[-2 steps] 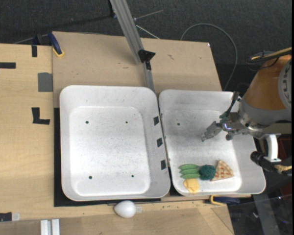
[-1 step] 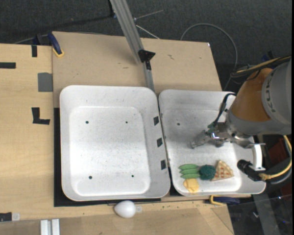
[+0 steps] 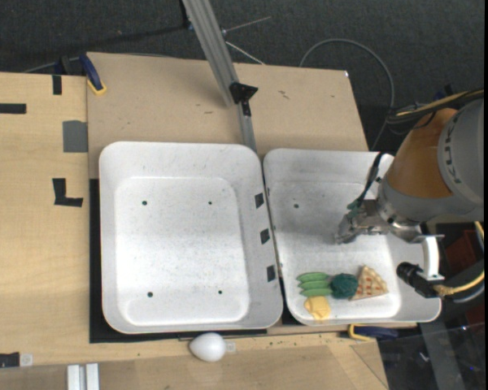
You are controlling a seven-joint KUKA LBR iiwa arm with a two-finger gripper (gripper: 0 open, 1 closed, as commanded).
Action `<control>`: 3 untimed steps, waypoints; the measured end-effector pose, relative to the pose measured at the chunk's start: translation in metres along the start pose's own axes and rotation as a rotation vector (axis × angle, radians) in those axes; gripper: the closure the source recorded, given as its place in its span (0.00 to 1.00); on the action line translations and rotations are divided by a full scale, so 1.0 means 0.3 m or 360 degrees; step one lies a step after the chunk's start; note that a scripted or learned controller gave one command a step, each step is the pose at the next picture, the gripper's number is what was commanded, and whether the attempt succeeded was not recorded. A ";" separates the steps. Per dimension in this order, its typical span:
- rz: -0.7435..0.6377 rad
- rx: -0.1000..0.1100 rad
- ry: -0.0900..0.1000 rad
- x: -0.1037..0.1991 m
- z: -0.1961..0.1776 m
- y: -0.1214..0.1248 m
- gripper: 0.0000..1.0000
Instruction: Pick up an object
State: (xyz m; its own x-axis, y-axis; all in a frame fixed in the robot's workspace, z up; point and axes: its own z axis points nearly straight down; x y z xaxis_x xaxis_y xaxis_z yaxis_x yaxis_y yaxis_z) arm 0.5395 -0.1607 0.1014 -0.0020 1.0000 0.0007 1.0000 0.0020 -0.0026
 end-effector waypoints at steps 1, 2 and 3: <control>0.0002 -0.0008 -0.0003 -0.013 -0.143 -0.003 1.00; 0.0001 -0.0009 -0.0003 -0.014 -0.284 0.006 1.00; 0.0000 -0.0012 -0.0004 -0.013 -0.461 0.009 1.00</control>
